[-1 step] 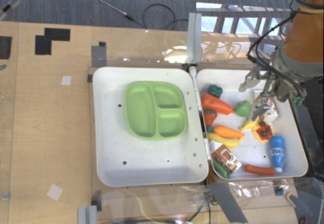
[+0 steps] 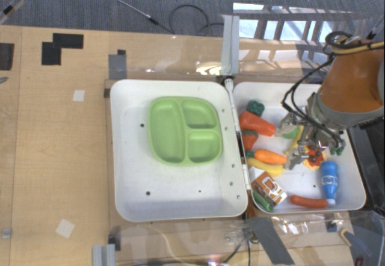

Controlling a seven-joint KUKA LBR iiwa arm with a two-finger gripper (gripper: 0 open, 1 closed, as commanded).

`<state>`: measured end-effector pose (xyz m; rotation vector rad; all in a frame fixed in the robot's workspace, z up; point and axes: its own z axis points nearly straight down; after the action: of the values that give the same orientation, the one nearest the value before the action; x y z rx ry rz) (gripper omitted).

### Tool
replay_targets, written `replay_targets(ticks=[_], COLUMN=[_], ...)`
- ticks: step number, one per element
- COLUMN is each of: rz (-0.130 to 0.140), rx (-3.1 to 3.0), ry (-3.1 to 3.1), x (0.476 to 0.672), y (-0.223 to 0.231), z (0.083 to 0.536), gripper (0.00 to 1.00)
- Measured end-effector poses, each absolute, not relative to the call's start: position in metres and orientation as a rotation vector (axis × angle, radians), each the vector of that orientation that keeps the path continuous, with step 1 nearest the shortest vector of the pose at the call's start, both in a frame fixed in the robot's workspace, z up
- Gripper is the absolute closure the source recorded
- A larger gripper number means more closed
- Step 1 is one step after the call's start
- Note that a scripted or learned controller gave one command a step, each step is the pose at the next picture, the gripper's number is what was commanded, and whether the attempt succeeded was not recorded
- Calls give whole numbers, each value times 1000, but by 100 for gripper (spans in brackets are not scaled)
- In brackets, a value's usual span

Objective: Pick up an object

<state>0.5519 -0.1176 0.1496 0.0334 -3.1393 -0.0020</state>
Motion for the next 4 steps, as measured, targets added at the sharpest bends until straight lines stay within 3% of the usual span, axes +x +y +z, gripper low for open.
replay_targets(ticks=[1, 2, 3, 4], rz=[0, 5, 3, 3], rx=[-146, -89, -18, -262], ry=[-3153, -3152, -3159, -3142], x=[640, 595, 657, 597], y=[-88, -146, -89, -153], z=[90, 89, 91, 89], gripper=[0, 0, 0, 0])
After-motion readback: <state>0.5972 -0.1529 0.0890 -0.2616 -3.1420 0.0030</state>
